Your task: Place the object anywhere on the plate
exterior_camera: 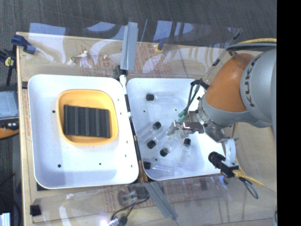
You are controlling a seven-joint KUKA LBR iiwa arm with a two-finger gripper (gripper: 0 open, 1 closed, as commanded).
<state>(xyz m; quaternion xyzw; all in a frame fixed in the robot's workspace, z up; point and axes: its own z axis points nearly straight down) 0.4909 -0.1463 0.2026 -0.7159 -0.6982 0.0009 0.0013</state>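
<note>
The tool (181, 125) is down low in the right bin (164, 86), hanging off the grey and orange arm (235, 95) that reaches in from the right. Is it apart or together? I cannot tell. The wrist covers it, and there is only a glint of clear plastic beside it.

The likely target is in a scatter of small clear vials (156, 126) with black caps, lying loose on the bin floor. One capped vial (186, 142) sits just below the tool, and two more lie near it to the left. Nothing can be seen gripped, so I'd call this the pick, not yet won.

To do it well, the tool should single out one vial and close across its body rather than its cap. These round, slick vials will probably roll or squirt out if pinched off-centre. The neighbours are close, so a straight descent and a straight lift should avoid dragging a second one along.

The yellow plate (87, 96) is well apart, over in the left bin (42, 126) across the double rim in the middle of the bench (61, 55). A dark ridged block (87, 121) fills its middle. The carry needs height over those rims. Release low, because a vial dropped from height could bounce off the ridges and roll away.
</note>
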